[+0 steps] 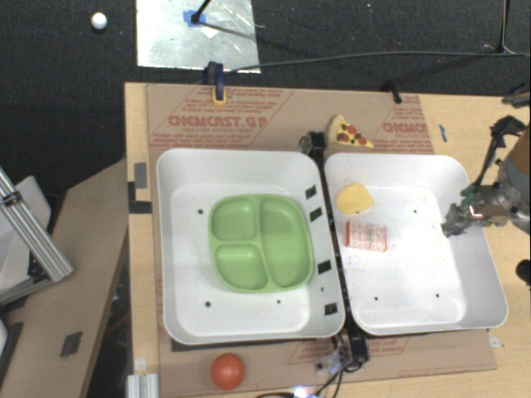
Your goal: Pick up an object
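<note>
Where the tan bench [274,110] meets dark speckled flooring, two white bins are set side by side. A green divided plate [260,243] is held in the left bin [178,239]. A yellow piece [354,197] and a red-printed packet [366,236] lie in the right bin [431,293]. The gripper [458,220] is seen at its right rim; its opening cannot be told.
</note>
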`<action>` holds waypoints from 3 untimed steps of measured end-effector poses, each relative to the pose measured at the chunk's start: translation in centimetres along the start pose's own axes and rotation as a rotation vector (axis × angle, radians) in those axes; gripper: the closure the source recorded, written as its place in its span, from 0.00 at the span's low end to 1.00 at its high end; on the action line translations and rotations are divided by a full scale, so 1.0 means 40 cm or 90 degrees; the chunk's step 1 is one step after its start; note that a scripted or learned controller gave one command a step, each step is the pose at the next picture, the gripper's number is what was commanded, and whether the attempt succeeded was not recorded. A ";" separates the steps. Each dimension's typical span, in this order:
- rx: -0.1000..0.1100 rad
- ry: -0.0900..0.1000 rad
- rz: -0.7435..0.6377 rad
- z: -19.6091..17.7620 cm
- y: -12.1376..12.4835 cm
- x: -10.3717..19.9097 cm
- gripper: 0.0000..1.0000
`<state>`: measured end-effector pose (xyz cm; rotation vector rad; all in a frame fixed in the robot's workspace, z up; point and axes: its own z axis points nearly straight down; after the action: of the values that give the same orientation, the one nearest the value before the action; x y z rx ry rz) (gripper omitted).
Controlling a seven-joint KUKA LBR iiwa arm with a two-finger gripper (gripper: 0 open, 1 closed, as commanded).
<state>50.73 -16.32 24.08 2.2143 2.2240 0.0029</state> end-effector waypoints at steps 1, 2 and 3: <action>0.001 0.001 -0.003 -0.011 -0.002 0.114 1.00; 0.001 0.002 -0.004 -0.024 -0.009 0.257 1.00; 0.001 0.002 -0.004 0.002 -0.021 0.397 1.00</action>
<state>49.82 -0.43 23.98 2.2103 2.2336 0.0044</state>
